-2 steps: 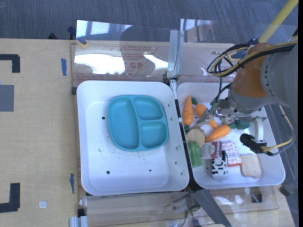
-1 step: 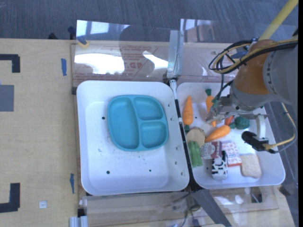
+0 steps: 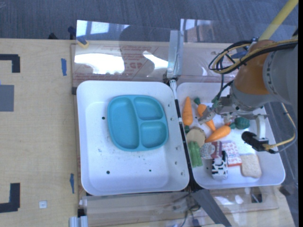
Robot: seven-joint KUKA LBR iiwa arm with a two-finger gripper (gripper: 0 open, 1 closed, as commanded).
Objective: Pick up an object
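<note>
The right bin (image 3: pixel 277 171) holds a heap of toy food. A long carrot (image 3: pixel 187 110) lies by its left wall, and a second carrot (image 3: pixel 218 133) lies tilted near the middle. Around them are a small orange piece (image 3: pixel 202 109), a beige round piece (image 3: pixel 195 135), a green vegetable (image 3: pixel 194 153), a dark green item (image 3: pixel 242 123), a red-and-white packet (image 3: pixel 230 152), a black-and-white toy (image 3: pixel 218 167) and a tan bread slice (image 3: pixel 250 165). My gripper (image 3: pixel 212 115) is down in this bin, just above the tilted carrot, between it and the small orange piece. The wrist (image 3: pixel 251 86) hides part of the bin.
The left bin (image 3: pixel 90 169) bears a blue divided plate (image 3: pixel 138 122). A low ridge (image 3: pixel 179 126) separates the two bins. Clear plastic walls (image 3: pixel 142 56) rise behind both bins. Yellow and black cables (image 3: pixel 227 56) loop off the arm above the right bin's far edge.
</note>
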